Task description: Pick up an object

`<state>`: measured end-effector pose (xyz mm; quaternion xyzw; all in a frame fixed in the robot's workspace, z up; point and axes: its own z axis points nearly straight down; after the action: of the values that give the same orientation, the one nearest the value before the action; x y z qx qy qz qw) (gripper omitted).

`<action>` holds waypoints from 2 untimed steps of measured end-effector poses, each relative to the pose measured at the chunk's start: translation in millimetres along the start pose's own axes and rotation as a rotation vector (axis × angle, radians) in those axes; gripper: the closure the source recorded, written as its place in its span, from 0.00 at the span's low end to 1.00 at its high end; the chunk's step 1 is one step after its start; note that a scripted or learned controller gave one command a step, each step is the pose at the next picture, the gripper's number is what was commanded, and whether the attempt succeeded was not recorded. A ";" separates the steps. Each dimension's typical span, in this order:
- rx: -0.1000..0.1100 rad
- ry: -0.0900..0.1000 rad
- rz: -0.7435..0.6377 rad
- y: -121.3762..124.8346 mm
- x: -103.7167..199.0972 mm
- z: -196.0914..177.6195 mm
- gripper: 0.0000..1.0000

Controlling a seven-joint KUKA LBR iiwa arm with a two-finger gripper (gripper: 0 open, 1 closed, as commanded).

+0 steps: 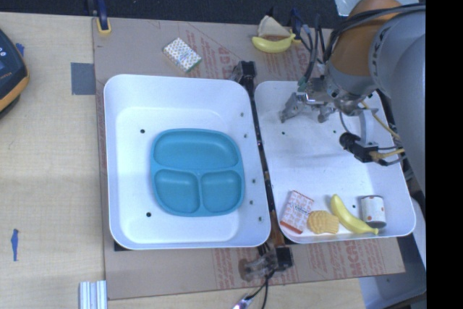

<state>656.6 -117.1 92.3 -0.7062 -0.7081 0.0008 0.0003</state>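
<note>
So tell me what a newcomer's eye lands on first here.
First, the light blue three-compartment plastic tray lying in the middle of the left white bin. Next, the grey arm's pincer over the far part of the right white bin, with a yellow toy banana near that bin's front edge.

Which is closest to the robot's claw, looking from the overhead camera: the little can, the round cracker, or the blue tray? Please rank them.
Measured from the gripper:
1. Blue tray, in the left bin.
2. Round cracker, at the right bin's near edge.
3. Little can, in the right bin's near right corner.
</note>
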 end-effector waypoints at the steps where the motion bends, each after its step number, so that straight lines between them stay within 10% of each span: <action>1: 0.002 0.000 0.001 -25.6 8.3 -20.2 0.00; 2: 0.000 0.000 0.002 -12.5 -4.4 -11.3 0.00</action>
<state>644.1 -121.5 103.7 -0.7068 -0.7075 0.0010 0.0004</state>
